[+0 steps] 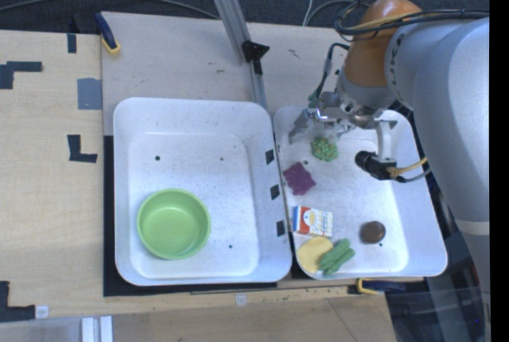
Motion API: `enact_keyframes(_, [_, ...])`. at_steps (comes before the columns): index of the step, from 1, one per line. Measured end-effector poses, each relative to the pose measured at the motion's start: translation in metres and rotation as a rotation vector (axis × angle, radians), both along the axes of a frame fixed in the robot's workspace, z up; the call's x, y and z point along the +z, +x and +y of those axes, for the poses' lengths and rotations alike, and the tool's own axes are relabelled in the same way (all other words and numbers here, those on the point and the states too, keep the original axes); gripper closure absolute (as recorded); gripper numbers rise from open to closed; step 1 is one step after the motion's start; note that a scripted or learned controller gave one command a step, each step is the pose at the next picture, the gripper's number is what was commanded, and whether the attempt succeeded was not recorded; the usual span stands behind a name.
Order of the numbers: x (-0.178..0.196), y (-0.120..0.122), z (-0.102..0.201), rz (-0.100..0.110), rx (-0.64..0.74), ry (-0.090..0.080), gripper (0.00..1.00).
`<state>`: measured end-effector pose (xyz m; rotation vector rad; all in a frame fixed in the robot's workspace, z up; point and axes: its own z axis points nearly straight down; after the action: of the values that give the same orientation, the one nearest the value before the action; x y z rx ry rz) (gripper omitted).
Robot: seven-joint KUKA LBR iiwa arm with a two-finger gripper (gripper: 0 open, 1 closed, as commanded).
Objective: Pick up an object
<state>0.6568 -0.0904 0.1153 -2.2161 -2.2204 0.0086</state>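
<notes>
Six small things lie in the right white bin: one knobbly green cluster, one purple piece, one red-and-white carton, one yellow disc, one green pod and one brown ball. One green plastic bowl sits in the left white bin. The claw hovers just above the green cluster, whether touching I cannot tell, nor whether the claw is spread.

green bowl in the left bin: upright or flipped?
Upright. The green bowl shows its open mouth and inner floor, sitting in the left bin.
</notes>
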Motion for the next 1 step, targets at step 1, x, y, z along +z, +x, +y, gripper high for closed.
enact_keyframes(1, [0.0132,0.0013,0.0009,-0.004,0.002,0.000,1.00])
